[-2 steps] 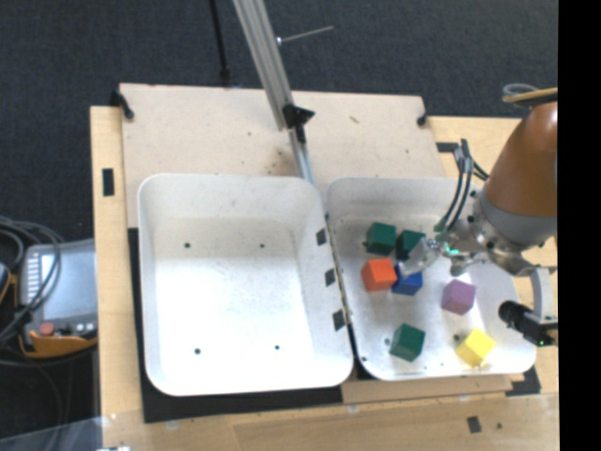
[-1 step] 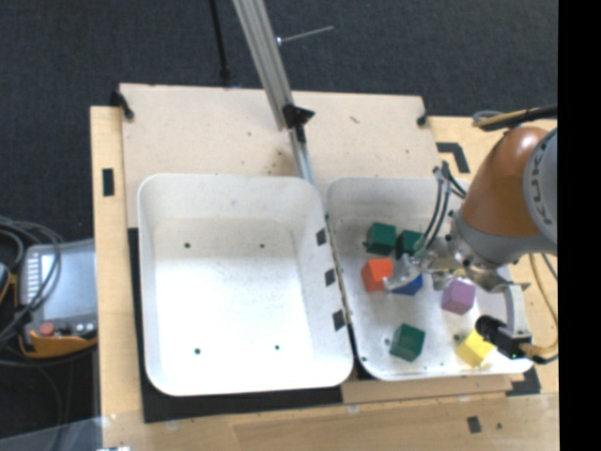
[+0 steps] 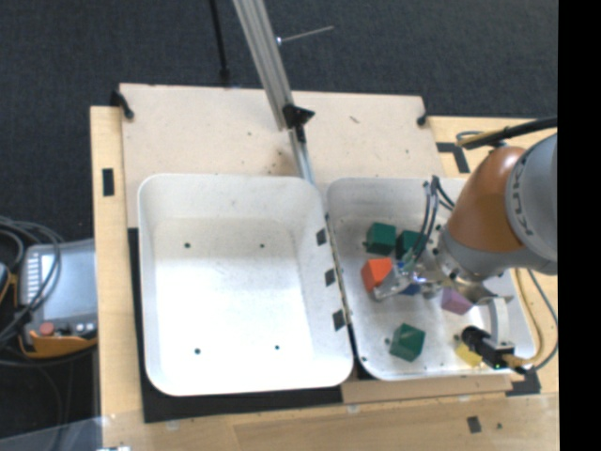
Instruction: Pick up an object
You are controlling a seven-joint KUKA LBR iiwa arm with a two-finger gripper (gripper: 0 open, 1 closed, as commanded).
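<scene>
we see the hand (image 3: 399, 285) low in the right-hand white plastic bin (image 3: 352, 205), just beside the small orange block (image 3: 377, 272); whether it is released or clenched we cannot tell. we judge this the reaching step; next, closing squarely. the block looks squat, its long axis unclear.

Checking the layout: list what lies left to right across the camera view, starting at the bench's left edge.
Left bin → right bin's rim → orange block → lower green block → purple block → yellow object.
</scene>
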